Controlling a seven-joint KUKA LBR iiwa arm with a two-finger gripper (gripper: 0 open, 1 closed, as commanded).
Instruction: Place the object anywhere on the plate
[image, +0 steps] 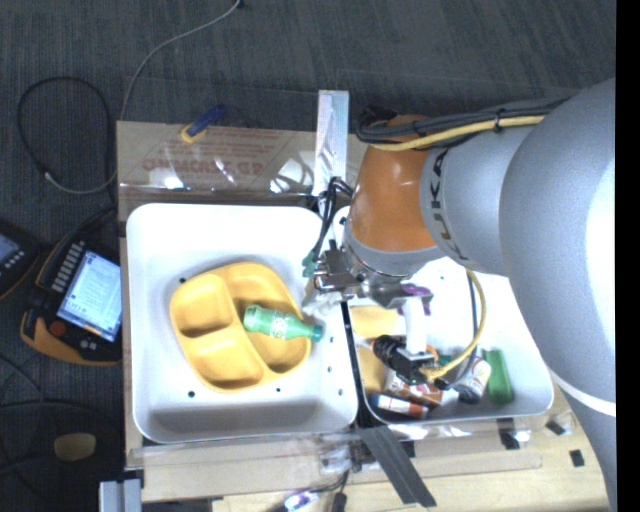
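The green bottle (283, 324) lies on its side on the yellow plate (205, 300). Its fat end is near the ridges in the middle and its narrow cap end points toward the plate's right rim. It looks like a small plastic toy bottle, so I'd judge it light and stiff, nothing that would crush. It is smooth and round, though, and apt to roll or squirt out of a pinch. The place to take it would be across the belly, at right angles to its length, rather than by the tapering neck. As it lies, the job looks done (the bottle is well inside the rim).

The plate is a divided one with three hollows, and it sits alone in the left-hand bin (160, 400). The pincer (330, 278) hangs just past the plate's upper right edge, over the wall between the two bins and apart from the bottle. Whether it is released or clenched I cannot tell from here.

The right-hand bin (515, 335) holds a jumble: a green block (497, 378), a reddish tube (400, 405) and some small bottles too tangled to name.
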